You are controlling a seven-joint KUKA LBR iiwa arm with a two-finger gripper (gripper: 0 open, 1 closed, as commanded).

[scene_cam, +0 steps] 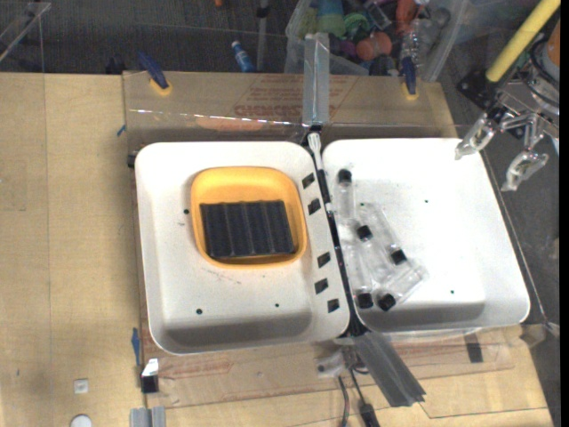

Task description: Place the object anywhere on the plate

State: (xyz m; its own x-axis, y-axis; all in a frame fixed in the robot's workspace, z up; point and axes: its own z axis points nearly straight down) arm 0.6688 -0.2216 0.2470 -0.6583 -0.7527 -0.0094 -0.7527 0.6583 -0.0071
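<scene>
Gripper (494, 153): at approx 2 o'clock of the view, over the far-right corner of the R bin, partly past its rim. Two pale metal fingers (472, 139) spread wide apart; nothing between them.
Arm: grey wrist enters from the R edge at 2 o'clock; most of it is cut off by the frame.
Plate (247, 183): orange-yellow, rounded-square, sits in the L bin, toward that bin's 12 o'clock half.
Dark object (246, 229): black, ribbed, rectangular, lies flat on the plate. It covers the plate's centre and 6 o'clock part; its near edge reaches the plate's 6 o'clock rim. Well apart from the gripper, which is off at its 2 o'clock.
L bin (169, 301): white, shallow, rounded corners; a few small dark dots on the floor at 6 and 9 o'clock of the plate.
R bin (453, 238): white, shallow, touching the L bin along the centre divider.
Clear objects (378, 256): transparent pieces w/ small black caps, lying in the R bin along its 9 o'clock side, just beside the divider. Exact count and kind: can't tell, too glassy.
Divider (322, 238): dark strip btwn the bins w/ black tabs down its length.
Bench (62, 238): light wood, around both bins.
Clear tub (373, 7): at 12 o'clock beyond the bench, holds mixed coloured items.
Yellow tube (524, 25): at 1 o'clock, tilted, near the top R corner.
</scene>
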